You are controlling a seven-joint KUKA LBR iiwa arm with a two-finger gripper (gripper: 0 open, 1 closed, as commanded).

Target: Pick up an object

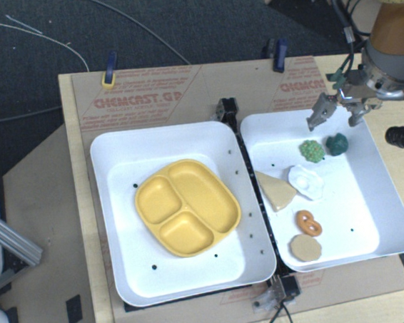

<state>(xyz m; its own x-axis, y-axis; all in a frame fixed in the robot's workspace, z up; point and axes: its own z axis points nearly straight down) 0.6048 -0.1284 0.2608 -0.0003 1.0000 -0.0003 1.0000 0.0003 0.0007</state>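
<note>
A: How would the small bumpy light-green toy broccoli [312,151] handle?

B: Light and probably rubbery; pinch it across its middle. It lies in the right white bin [378,196], beside a dark-green lump [337,144].

A: And the claw [339,112]?

B: Spread apart, holding nothing, hovering just above and right of it.

Arm [388,23] cut off at frame's upper right edge; white object [307,180] in right bin too blurred to identify.
</note>
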